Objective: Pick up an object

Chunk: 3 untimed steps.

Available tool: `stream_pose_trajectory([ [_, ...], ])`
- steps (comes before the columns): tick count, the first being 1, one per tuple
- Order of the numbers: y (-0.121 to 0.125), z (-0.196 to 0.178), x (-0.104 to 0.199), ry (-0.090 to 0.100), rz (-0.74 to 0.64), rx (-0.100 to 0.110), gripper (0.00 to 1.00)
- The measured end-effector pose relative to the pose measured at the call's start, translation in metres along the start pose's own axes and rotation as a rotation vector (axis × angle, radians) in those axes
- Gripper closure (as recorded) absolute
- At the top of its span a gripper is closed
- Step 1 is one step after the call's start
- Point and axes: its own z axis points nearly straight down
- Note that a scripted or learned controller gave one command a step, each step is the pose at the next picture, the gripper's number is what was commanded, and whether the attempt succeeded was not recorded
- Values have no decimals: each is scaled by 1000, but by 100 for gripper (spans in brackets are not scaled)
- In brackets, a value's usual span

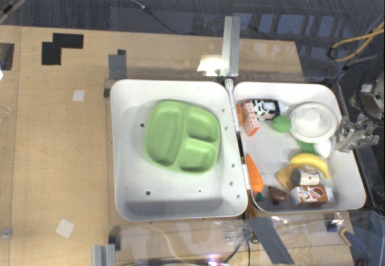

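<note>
The right bin holds several small things. A cow-patterned carton lies at its back left, next to a green lump and a white bowl. A banana lies above a brown-labelled bottle. An orange carrot lies along the left wall, with a dark brown piece near it. My gripper hangs over the bin's right rim, right of the bowl, with nothing seen in it.
The left bin holds a green divided plate. A metal post stands behind the gap between the bins. Yellow cable lies at the back right. Bare wooden bench spreads to the left.
</note>
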Motion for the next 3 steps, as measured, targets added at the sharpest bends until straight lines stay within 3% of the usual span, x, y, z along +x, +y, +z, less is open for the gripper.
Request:
stream_pose_trajectory([
  [1, -53, -24, -21, -2, -182, 2, 100],
  [2, -70, -40, -33, -2, -380, 3, 100],
  [3, -115, -35, -63, -4, -668, 1, 100],
])
